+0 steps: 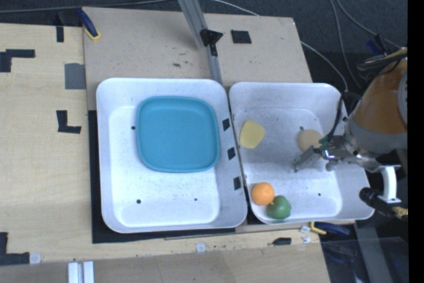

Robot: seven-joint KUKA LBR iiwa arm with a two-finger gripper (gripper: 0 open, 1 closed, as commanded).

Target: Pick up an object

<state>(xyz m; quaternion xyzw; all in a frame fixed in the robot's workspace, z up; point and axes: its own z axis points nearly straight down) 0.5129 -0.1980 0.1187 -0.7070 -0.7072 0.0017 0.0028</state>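
Observation:
In the right bin (285, 99) lie a pale yellow piece (252, 134) at the left, a beige round object (309, 139) towards the right, and an orange ball (263, 193) beside a green object (279, 207) at the front. My gripper (310, 160) hangs low over the bin's right half, just in front of the beige object and close to it. Nothing is visibly held in it. The grey arm with its orange band (384, 109) comes in from the right.
The left bin (119, 162) holds a square blue plate (177, 134). A slanted metal pole (192, 3) rises from behind the two bins. Cables lie on the dark floor at the back right.

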